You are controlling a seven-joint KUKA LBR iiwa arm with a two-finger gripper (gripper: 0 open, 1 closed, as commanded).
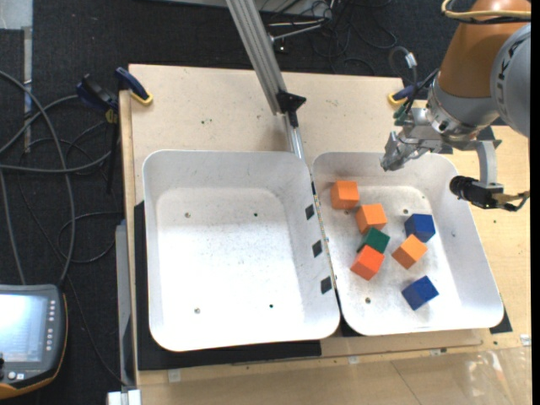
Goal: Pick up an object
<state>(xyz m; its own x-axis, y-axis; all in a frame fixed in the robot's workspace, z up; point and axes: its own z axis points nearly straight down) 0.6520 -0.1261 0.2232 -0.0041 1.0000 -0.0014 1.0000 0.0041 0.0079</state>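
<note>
From my seat I see the gripper (393,160) hanging over the far rim of the right bin (472,251), near that bin's back edge. Whether it is wide or narrow I cannot tell (the tip is a small dark blur against the white plastic), and nothing shows between the tips, so I take it as carrying nothing.

All the candidates sit in that right bin. The nearest orange cube (344,194) lies toward the camera and to the view's left of the gripper, close to the divide between the bins. Just beyond it, further toward the camera, is a second orange cube (371,218), then a green cube (375,240) touching a third orange cube (367,262). A fourth orange cube (410,251) sits just beside a blue cube (419,226), and another blue cube (419,292) stands apart nearest the front rim.

The move I'd judge to matter: the gripper has to travel down and toward the camera, slightly left, to reach the nearest cube. Cubes have no long axis, but that one sits nearly square to the bin, which should suit a straight grasp.

The left bin (160,226) holds no cubes. I can read no labels or writing on anything.
</note>
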